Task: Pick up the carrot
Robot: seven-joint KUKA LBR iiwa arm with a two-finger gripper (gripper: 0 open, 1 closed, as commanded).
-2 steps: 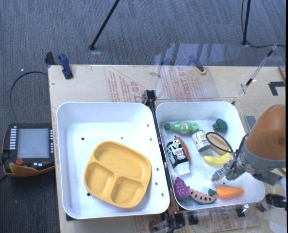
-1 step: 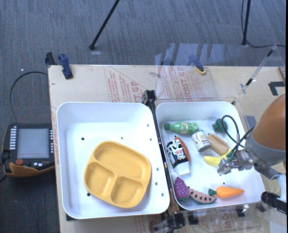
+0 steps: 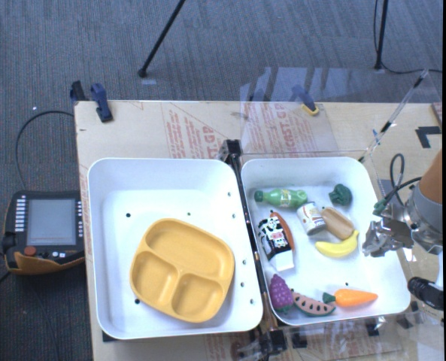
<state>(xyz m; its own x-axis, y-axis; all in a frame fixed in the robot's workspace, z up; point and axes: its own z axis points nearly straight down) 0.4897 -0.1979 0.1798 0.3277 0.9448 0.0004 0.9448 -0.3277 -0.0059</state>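
1. The orange toy carrot with a green leafy end (image 3: 350, 298) lies on its side near the front edge of the right-hand shallow white bin (image 3: 362, 173), its tip pointing toward the bin's right wall.
2. The metal two-finger gripper (image 3: 378, 239) sits at the right side of that same bin, behind the carrot and well apart from it; nothing shows between its tips.
3. Whether its tips are spread or pressed together cannot be told at this angle.
4. Just left of the carrot's green end lies a toy watermelon slice (image 3: 311, 304), and beside that a purple bunch of toy grapes (image 3: 280, 291).
5. A yellow toy banana (image 3: 338, 246) rests in the middle of the bin, between the gripper and a small tin can (image 3: 310, 217), with a tan bread-like piece (image 3: 338, 222) just behind it.
6. A green plastic bottle (image 3: 282, 197) lies on its side toward the back, a dark green broccoli piece (image 3: 341, 195) to its right.
7. A black-and-white carton (image 3: 275, 239) lies near the bin's left wall.
8. The left-hand white bin (image 3: 117, 194) holds a yellow divided plastic tray (image 3: 182, 269).
9. A handheld control pendant (image 3: 46, 230) rests on the floor left of the bench.
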